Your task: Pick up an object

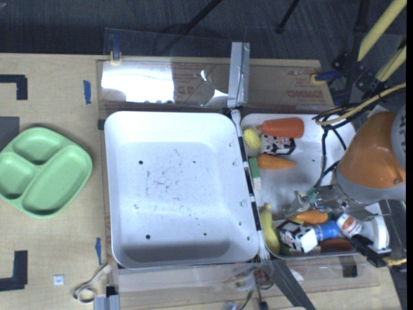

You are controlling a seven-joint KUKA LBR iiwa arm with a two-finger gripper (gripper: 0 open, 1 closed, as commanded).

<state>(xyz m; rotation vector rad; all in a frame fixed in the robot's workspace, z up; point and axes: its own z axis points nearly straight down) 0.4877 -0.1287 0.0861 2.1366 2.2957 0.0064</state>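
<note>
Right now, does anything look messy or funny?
Yes. All the toys are crowded into the right bin, with a heap at its near end under the gripper. A banana leans on the divider. The left bin looks scuffed.

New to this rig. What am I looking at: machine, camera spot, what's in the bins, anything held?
One fixed camera looks down at a slant on a bench with two shallow white bins. The grey arm, with an orange band, reaches in from the right over the right bin. Its gripper is low among the toys, but clutter hides whether it holds anything. That bin holds an orange bottle, a carrot, a banana and other small items. The left bin is beside it. A green divided plate sits on the bench at far left.
</note>
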